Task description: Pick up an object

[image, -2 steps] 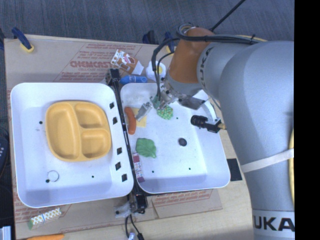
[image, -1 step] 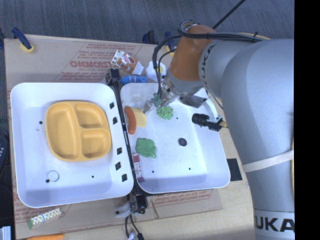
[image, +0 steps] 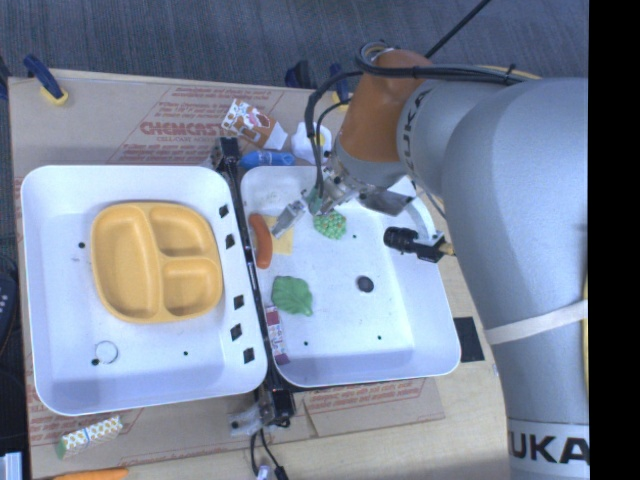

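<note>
My gripper (image: 316, 206) hangs low over the back of the right bin (image: 420, 353), reaching in under the orange-banded wrist. A bumpy green ball (image: 331, 226) lies just below and to the right of it, very close or touching. An orange sausage (image: 261, 240) and a small yellow piece (image: 284, 244) lie left of the gripper by the bin's left wall. Nearer the front of that bin sits a green leafy piece (image: 292, 295), with a small dark disc (image: 365, 284) to its right. Nothing shows held in the gripper.
The left bin (image: 50, 368) holds a yellow divided plate (image: 155, 260) and a small clear ring (image: 105, 351). A blue item (image: 266, 158) and a snack packet (image: 245, 120) lie behind the bins. A black divider with clips (image: 245, 268) runs between the bins.
</note>
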Motion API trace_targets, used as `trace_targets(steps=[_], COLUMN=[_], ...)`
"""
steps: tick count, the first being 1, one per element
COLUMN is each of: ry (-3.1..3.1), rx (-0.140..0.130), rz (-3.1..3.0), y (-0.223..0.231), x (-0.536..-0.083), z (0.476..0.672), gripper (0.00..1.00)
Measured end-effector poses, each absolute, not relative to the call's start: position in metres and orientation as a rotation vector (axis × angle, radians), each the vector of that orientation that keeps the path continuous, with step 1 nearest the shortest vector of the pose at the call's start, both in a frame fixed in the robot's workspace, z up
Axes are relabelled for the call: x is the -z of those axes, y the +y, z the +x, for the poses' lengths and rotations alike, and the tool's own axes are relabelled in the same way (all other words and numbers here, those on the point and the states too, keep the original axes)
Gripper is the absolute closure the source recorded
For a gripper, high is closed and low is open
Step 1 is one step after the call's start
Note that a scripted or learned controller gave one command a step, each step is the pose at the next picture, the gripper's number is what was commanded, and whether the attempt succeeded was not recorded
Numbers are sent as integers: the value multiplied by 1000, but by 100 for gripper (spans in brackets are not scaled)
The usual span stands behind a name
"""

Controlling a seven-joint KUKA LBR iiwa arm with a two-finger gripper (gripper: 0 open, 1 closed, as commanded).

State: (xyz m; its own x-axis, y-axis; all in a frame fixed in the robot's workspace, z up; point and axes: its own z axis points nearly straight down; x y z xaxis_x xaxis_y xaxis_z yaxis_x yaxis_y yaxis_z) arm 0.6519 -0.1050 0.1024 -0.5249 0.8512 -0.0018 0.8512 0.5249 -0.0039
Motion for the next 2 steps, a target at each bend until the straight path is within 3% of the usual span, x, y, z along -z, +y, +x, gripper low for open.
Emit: trace_targets(steps=[1, 2], ry=[-2746, -2801], rx=[-7, -1], rz=[-1527, -1420], y=[-105, -60], x=[-113, -193], z=[652, 591], gripper=[100, 100])
